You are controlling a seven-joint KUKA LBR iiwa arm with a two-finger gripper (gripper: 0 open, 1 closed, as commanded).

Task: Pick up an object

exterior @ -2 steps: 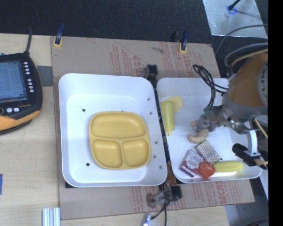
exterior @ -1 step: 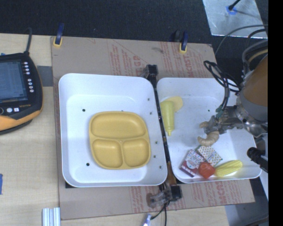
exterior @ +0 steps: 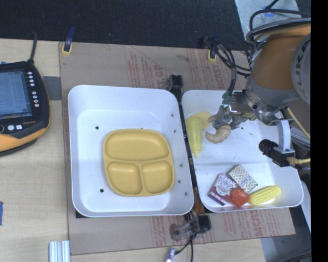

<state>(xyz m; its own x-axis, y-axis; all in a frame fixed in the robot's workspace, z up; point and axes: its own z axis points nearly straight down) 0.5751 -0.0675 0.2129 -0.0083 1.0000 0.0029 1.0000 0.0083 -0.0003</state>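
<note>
We see the jaws (exterior: 225, 119) low in the right white bin (exterior: 295, 198), directly over a small tan curled piece (exterior: 217, 135), beside a pale yellow cone-shaped toy (exterior: 195, 132). Whether they are apart or together, we cannot tell; the wrist hides them. To grasp well, we should centre over the tan piece, descend squarely, and avoid nudging the cone.

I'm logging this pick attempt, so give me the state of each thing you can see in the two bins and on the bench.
Yellow divided tray: flat in left bin, upright.
Yellow bottle: lying in right bin, by the divider.
Tan curved piece: lying beneath the gripper.
Toy corn: lying at right bin's near edge.
Snack packets: lying, overlapping.
Red piece: beside the corn.
Teach pendant: screen lit.
</note>
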